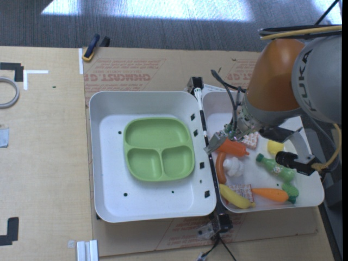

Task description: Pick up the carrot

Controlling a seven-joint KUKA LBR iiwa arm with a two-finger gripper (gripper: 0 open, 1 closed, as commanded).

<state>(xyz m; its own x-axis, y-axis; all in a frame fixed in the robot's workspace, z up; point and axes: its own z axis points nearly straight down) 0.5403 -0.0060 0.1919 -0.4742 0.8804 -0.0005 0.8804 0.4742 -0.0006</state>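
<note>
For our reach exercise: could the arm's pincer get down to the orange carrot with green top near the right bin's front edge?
Probably yes: the orange carrot with green top lies uncovered, though a green bottle sits close behind.

Dark grey ribbed floor (163, 15) across the top, crossed by bright patches of light (70, 4) at upper left and centre. Below it, a pale wood-toned bench top (41, 162) covering the left and middle. Flattened brown cardboard sheet (130, 72) with mirrored red print laid on the bench. Black angle markers (12, 69) near the left edge, with a white tape strip (35, 72) beside the upper one. Part of a grey ring (8, 94) at the far left. Blue-and-yellow clip (91, 47) at the cardboard's upper left corner. Black cables (215, 246) at bottom centre.
</note>
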